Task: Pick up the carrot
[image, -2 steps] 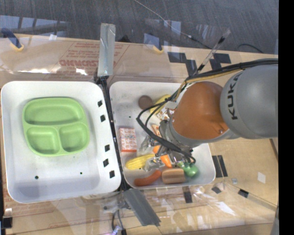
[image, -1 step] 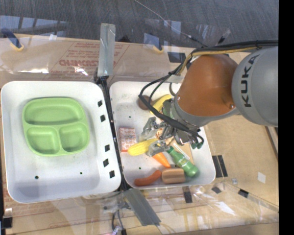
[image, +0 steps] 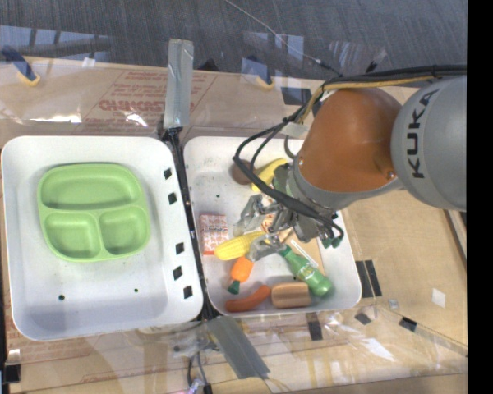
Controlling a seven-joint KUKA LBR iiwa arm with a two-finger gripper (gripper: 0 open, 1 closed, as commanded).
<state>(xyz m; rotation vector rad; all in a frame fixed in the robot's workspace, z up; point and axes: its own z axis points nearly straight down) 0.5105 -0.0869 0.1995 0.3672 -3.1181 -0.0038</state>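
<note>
The carrot [image: 241,272] is small and orange with a green top. It lies in the right bin [image: 199,177], near its front, just below a yellow corn cob [image: 237,245]. My gripper [image: 264,231] hangs low over the bin's middle, a little above and to the right of the carrot. Its metal fingers [image: 251,214] point toward the corn cob. The carrot is not between them. The orange wrist band and grey arm cover the bin's right rear part.
Around the carrot lie a red sausage [image: 246,300], a brown bun-like piece [image: 290,295], a green bottle [image: 306,272], a red-and-white packet [image: 213,226] and a banana [image: 270,171]. The left bin [image: 20,220] holds a green divided tray [image: 93,210].
</note>
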